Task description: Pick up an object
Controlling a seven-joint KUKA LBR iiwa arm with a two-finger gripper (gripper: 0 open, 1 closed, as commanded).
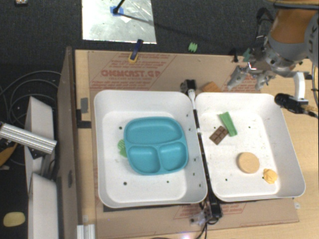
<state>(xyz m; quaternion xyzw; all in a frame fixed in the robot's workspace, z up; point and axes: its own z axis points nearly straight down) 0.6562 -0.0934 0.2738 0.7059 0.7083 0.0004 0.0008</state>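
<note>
2 white bins side by side on the bench: left bin [107,133] & right bin [284,133], both shallow, smooth plastic w/ rounded corners, meeting at a dark seam down the middle. Left bin holds 1 blue tray [155,144], 3 compartments, glossy, rounded; 1 small green bit [121,145] pokes out at its left edge, mostly hidden under it. Right bin holds 4 things: 1 green flat strip [228,123], tilted; 1 brown ridged block [218,135] like a choc bar, touching the strip's lower left side; 1 tan round disc [247,162], matte; 1 small lumpy yellow-orange piece [269,176] just beside the disc, near the bin's lower right corner. All 4 lie loose on the bin floor.

My pincer [247,77] sits above the right bin's far rim, over the cardboard [129,73], fingers spread apart, pinching nothing. It's well apart from the 4 pieces.

Around: 1 foil-like sheet [118,13] on dark carpet, 1 orange wedge [210,87] by the far rim, cables [25,91] at left, 1 metal bar [27,137]. Nothing covers the pieces in the right bin
</note>
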